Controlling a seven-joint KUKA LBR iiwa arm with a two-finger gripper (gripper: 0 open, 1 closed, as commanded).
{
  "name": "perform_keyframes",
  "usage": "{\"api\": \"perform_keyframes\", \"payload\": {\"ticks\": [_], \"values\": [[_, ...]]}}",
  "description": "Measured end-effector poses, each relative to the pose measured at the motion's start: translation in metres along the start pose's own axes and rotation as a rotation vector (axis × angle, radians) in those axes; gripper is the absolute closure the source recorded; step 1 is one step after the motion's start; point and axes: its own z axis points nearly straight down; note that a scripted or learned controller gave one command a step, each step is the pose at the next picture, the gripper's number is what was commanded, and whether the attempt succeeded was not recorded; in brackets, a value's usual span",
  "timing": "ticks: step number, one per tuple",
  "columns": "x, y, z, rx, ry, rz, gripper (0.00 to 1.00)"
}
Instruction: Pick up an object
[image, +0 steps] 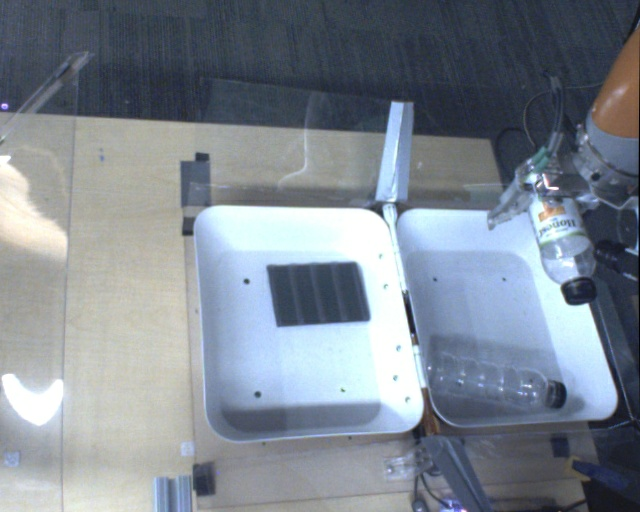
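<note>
- Camera view: jaws of the gripper (548, 190) clamp a labelled bottle (560, 240), hanging cap-down over the right bin (470, 275) (near its right rim).
- Clear bottle (495, 383) lies along that bin's front wall.
- Left bin (230, 300) bears a dark ribbed pad (318, 293).

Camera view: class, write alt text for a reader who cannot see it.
The gripper holds a small bottle above the right bin, where a clear bottle lies. The left bin holds a dark ribbed pad.
</note>
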Motion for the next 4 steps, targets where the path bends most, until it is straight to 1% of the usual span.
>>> {"api": "perform_keyframes", "payload": {"ticks": [1,2,3,4], "values": [[0.008,-0.095,0.139,0.001,0.001,-0.034,0.00],[0.050,-0.101,0.152,-0.003,0.000,-0.224,0.00],[0.037,-0.063,0.191,-0.011,-0.002,-0.289,0.00],[0.037,-0.063,0.191,-0.011,-0.002,-0.289,0.00]]}}
